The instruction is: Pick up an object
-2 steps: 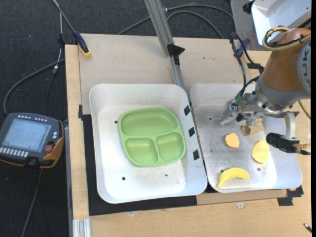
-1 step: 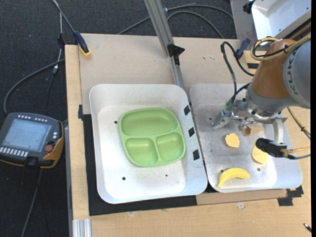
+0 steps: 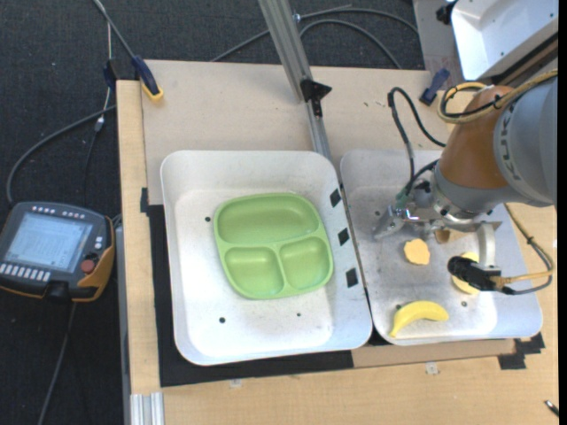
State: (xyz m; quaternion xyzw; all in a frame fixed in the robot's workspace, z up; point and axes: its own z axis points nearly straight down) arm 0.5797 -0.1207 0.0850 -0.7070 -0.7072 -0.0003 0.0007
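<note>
Two white bins side by side on the surface (image 3: pixel 221 104): left bin (image 3: pixel 190 326) carrying a green divided plate (image 3: pixel 270 244), right bin (image 3: pixel 381 264) carrying the small things to pick. Near the front edge of the right bin, a yellow banana (image 3: pixel 419 315), lying flat and apart from everything else. Farther back, a small round yellow-orange piece (image 3: pixel 416 253), just below the hand (image 3: pixel 436 228). At the right side, another yellow piece (image 3: pixel 464 282), half hidden behind a black part with a cable.

Arm (image 3: pixel 496 149) reaching in from the right, bent down over the back part of the right bin, with the hand low and close to the bin floor. State of the hand: cannot tell, too dark and too crowded with metal parts to judge. Nothing seen held.

Step in hand, as a judgement: the approach for a grasp, with the lift not yet done. Most likely target, the round yellow-orange piece, being the nearest to the hand. Next move probably calling for centring over this piece, going straight down, closing firmly, then rising slowly. Possible trouble: small rounded shape, easy to push aside or to let slip
</note>
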